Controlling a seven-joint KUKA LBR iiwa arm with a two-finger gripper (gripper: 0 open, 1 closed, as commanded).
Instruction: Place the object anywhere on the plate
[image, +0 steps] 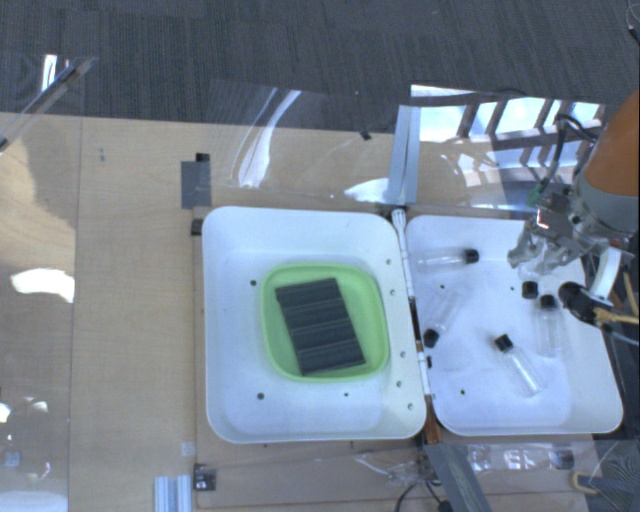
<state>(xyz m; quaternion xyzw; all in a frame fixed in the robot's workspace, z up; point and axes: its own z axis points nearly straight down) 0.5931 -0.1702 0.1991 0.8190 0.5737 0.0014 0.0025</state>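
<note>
A green square plate (372, 300) sits in the middle of the left white bin (225, 330). A dark grey ridged block (319, 325) lies flat on the plate, turned slightly off the plate's edges. My gripper (537, 256) hangs over the upper right part of the right bin (590, 410), below the orange band of the arm (612, 160). It is far to the right of the plate. Just below it lie small black-capped vials (529, 291).
Several clear vials with black caps lie scattered in the right bin: one near the top (448, 260), one by the left wall (438, 320), one lower in the middle (516, 362). A grey upright post (403, 150) stands behind the divide between the bins.
</note>
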